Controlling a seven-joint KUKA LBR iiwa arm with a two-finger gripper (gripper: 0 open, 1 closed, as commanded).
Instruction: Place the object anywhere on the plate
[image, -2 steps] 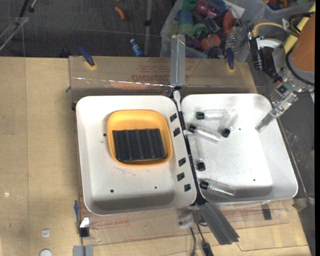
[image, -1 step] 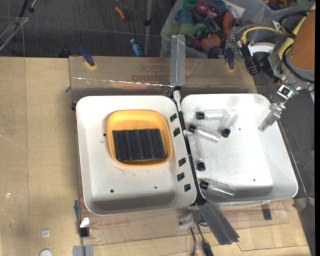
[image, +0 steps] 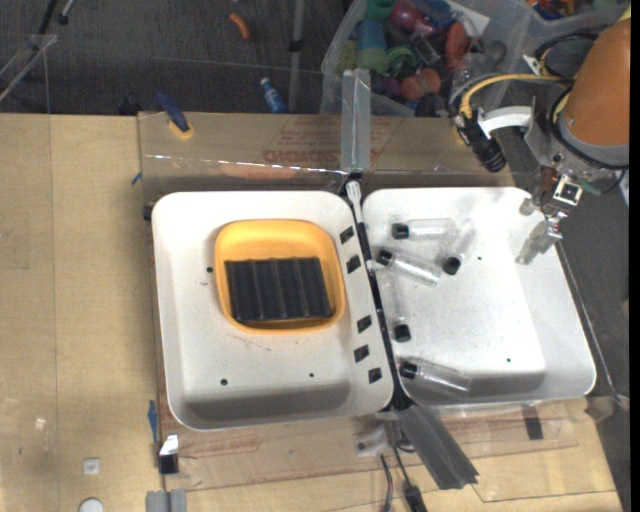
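A yellow plate (image: 228, 243) with a raised rim lies in the left bin (image: 180, 340). A black ribbed rectangular object (image: 277, 289) lies flat on the plate and covers most of its floor. My gripper (image: 538, 238) hangs at the far right edge of the right bin (image: 520, 330), well away from the plate. Nothing shows in it. The arm's orange band (image: 605, 80) is at the top right.
Several clear tubes with black caps lie in the right bin: one (image: 422, 230) near the back, one (image: 410, 266) beside the divider, one (image: 436, 375) at the front. A black clip strip (image: 360, 300) runs along the divider. Cables and clutter sit behind the bench.
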